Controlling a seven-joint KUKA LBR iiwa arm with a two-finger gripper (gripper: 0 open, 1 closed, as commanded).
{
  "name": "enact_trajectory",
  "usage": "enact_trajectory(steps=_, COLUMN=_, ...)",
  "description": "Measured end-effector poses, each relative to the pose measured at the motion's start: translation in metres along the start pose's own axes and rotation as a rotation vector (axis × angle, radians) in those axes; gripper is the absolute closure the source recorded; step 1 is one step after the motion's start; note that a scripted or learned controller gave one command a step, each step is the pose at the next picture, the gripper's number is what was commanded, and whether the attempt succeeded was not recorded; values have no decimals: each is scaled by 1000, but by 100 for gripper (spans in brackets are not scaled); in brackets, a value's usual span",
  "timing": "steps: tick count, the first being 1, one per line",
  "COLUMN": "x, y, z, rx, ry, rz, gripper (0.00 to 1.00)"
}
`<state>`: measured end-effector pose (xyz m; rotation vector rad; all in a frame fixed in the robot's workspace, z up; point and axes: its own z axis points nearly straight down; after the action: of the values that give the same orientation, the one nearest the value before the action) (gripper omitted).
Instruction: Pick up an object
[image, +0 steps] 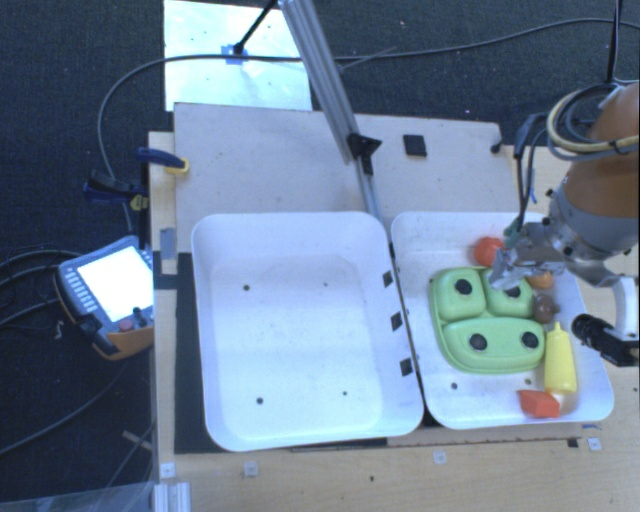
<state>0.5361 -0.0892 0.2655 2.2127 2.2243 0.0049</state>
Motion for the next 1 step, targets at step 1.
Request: enact_trajectory(steps=1, x=46, y=20, z=12, rx=2, ry=1, rz=-4, gripper=100)
